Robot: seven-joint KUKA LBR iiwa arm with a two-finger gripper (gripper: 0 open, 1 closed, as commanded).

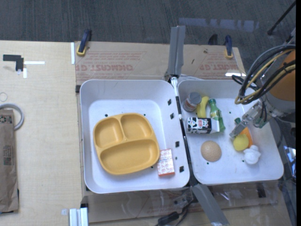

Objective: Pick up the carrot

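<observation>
**Gripper low over the carrot in the right bin**

Since the camera looks down at a slant, the nearest things are along the bottom: the front rim of the left bin [136, 188] and of the right bin [235, 179]. Nearest in the left bin lies a small red-and-white packet [166, 162], touching the yellow divided plate [127, 142], which takes most of that floor. In the right bin the near row holds a brown egg [211, 151] and a white knobbly piece [251, 155]. Just behind that sit a yellow lemon [240, 143] and, touching its right side, the carrot [247, 136], only an orange sliver showing. These toy foods look scattered loosely for picking. Farther back lie a small cow-print milk carton [198, 125], a green bottle [215, 115], a banana [202, 106] and a tin can [192, 100].

The gripper [244, 125] hangs right above the carrot and lemon, the arm slanting down from the right under looping cables; whether it is spread or closed I cannot tell. My judgement: it is descending for the grasp, with the crowding lemon a risk.
</observation>
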